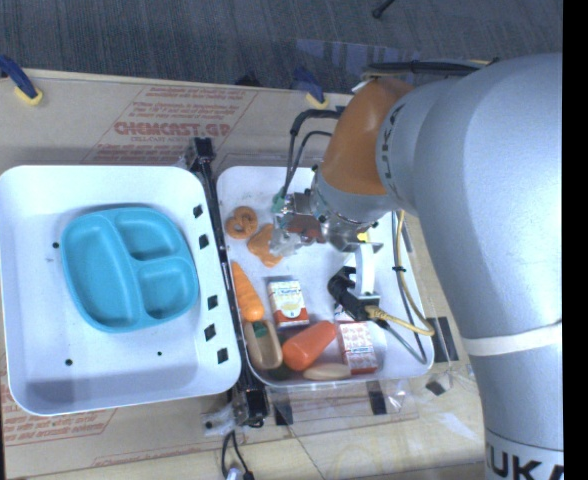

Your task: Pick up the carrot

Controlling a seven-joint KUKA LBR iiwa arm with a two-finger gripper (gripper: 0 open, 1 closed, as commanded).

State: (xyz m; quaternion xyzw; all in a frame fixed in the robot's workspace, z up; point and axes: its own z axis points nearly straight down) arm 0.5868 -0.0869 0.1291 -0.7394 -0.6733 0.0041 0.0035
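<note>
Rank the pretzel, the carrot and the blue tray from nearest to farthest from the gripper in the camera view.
1. pretzel: in the right bin, just left of the gripper.
2. carrot: right bin, along its left wall, below the pretzel.
3. blue tray: in the left bin, well off to the left.

Single fixed camera above the bench (pixel 94 108), angled down, both bins framed
</note>
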